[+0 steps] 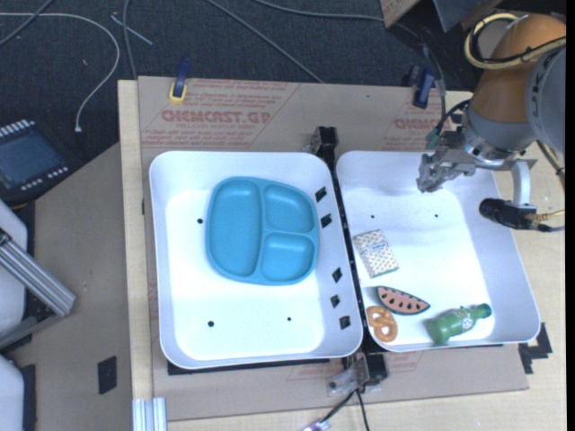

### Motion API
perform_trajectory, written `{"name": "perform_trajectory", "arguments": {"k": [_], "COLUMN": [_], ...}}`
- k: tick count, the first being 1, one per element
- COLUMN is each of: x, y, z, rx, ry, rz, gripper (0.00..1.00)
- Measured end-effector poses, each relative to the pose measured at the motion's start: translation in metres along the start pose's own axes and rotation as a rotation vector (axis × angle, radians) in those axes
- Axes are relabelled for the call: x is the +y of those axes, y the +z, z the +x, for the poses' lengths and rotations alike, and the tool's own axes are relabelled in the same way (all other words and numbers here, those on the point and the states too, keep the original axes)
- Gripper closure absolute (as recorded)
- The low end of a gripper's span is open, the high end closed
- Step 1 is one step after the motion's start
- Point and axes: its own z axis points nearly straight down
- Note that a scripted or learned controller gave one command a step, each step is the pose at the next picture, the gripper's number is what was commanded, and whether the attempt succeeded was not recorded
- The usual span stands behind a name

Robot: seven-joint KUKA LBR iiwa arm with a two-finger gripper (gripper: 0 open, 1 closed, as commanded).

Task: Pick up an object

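My gripper (433, 179) hangs over the far part of the right bin (503, 268), near its back wall, with nothing seen between its fingers. Well in front of it lie a small white patterned packet (375, 251), a watermelon slice toy (402, 300), an orange pretzel (382, 323) and a green bottle (455, 321). All of these rest in the near half of the right bin, apart from the gripper.
The left bin (180, 312) holds a blue divided plate (261, 230). A black divider with clips (331, 241) runs between the bins. Cables lie on the dark floor beyond the bench.
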Motion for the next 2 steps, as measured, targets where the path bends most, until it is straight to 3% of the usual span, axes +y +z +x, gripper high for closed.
{"name": "perform_trajectory", "arguments": {"k": [2], "x": [-0.005], "y": [-0.092], "z": [0.004], "rx": [-0.001], "ry": [0.0], "rz": [-0.002], "gripper": [1.0]}}
